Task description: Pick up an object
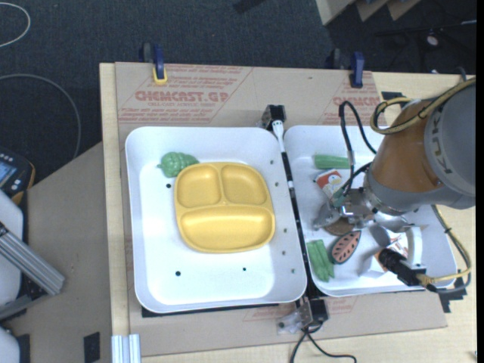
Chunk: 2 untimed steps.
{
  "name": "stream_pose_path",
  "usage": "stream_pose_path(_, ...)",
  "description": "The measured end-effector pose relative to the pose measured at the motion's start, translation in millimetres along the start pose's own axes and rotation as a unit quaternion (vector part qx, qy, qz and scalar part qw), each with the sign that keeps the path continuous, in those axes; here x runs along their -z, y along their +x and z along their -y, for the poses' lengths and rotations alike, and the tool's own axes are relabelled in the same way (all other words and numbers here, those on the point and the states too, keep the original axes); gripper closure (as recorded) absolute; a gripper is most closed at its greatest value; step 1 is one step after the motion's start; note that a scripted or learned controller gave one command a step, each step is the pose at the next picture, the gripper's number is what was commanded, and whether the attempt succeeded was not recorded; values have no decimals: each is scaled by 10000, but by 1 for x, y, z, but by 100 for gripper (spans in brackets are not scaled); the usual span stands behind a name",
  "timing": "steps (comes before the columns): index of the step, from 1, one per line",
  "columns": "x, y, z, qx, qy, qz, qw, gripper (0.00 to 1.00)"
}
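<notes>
Your arm (423, 157) reaches in from the right and hangs over the right bin (363, 284), covering much of its middle and right side. The end effector (333, 216) sits low in that bin's left half. From this slant its metal parts blur together, so you cannot tell whether it is apart, together or clamped on anything, and nothing is plainly seen held in it.

The things you could pick lie mostly around it. A reddish-brown speckled oval piece (346, 246) lies just nearer than the end effector and close to it; you cannot tell whether they touch. A green pod (320, 259) lies just left of the oval, along the bin's left wall near the near corner. On the far side, a small red-and-white item (330, 180) sits just beyond the end effector. A short green stick (331, 161) lies farther still, towards the far wall.

In the left bin (144, 225), a yellow divided plate (224, 206) with three compartments lies flat across the middle. A green leafy toy (172, 162) rests at the plate's far-left edge, touching or almost touching its rim.

Both bins stand side by side on the surface (197, 89), a brown board with red printing. Two blue clamps (158, 57) grip its far edge.
</notes>
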<state>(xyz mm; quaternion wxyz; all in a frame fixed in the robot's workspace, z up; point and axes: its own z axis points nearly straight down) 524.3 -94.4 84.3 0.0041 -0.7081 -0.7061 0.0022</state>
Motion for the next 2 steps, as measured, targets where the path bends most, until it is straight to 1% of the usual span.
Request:
stream_pose_path(1,11,0,-4,4,-50,13,10000,100)
stream_pose_path(2,119,93,36,57,-74,0,10000,100)
